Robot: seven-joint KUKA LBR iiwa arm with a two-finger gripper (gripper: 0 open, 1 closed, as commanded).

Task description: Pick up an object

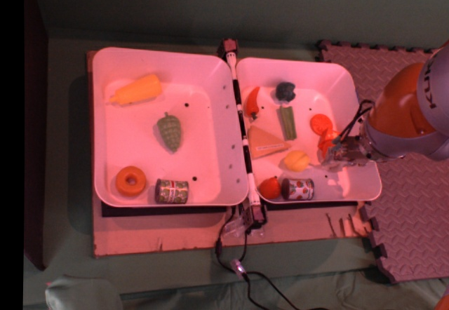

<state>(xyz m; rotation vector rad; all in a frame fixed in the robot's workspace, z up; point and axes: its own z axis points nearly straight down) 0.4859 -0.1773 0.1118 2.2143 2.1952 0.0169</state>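
Hovering end effector (339, 156) over right bin (365, 189)

- Gripper (339, 155) hangs low over the right bin (351, 84), just beside a yellow lemon (296, 160).
- Left bin (105, 70) holds 4 things, including a green can (172, 191).

Bench (70, 56), grey-green. Bearing: flat reddish-brown board (168, 231); on the board, left bin (102, 77) and right bin (344, 77), shallow, white, side by side, parted by a black-and-white strip (240, 126). To the right: purplish interlocking foam mat (414, 231), edge touching the board. At front: black cable (259, 280) trailing across the bench.
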